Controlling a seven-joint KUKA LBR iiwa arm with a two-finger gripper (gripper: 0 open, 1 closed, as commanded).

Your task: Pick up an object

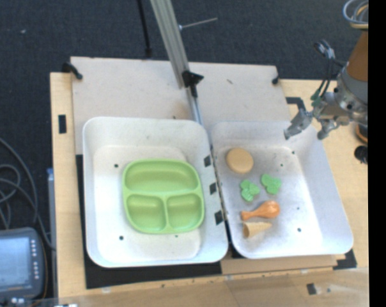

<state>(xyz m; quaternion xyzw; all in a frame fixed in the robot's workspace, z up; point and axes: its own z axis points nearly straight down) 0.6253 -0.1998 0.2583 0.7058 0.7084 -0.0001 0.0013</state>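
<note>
The gripper (pixel 310 124) hovered at the right bin's (pixel 321 190) upper right rim, fingers spread, empty, well apart from 5 toys, presumably pre-approach.

My jaws hang over the right bin's (pixel 321 190) upper right corner, nothing beneath them but bare white floor; the bin's right half lies open to me; further left my way is cluttered by a tan disc (pixel 239 160), two green pieces (pixel 259 187), an orange drumstick (pixel 262 211) and a cone (pixel 255 228); the green tray (pixel 162 196) takes the middle of the left bin (pixel 103 146); a slanted metal post (pixel 174 43) stands behind the seam between the bins, above the desk (pixel 65 107).
</note>
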